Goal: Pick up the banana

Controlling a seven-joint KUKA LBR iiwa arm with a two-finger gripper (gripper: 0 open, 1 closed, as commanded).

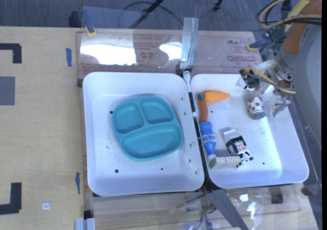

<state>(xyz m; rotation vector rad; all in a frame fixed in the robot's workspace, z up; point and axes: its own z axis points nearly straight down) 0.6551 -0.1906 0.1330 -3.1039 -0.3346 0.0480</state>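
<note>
My gripper (269,95) hangs over the far right part of the right bin (286,167), under the grey arm with its orange band (293,40). Right below it, on the bin floor, sits a small white cup-like object with red marks (256,107). A short yellow and black piece (250,74) shows at the gripper's left side; I cannot tell what it is. Cables and wrist parts hide whatever lies beneath the gripper.
The right bin also holds an orange carrot (215,96), a brown-orange piece (203,109) along the divider, a blue bottle (207,139), a small black-and-white box (233,140) and a cow figure (240,156). A teal divided plate (147,128) lies in the left bin (97,101).
</note>
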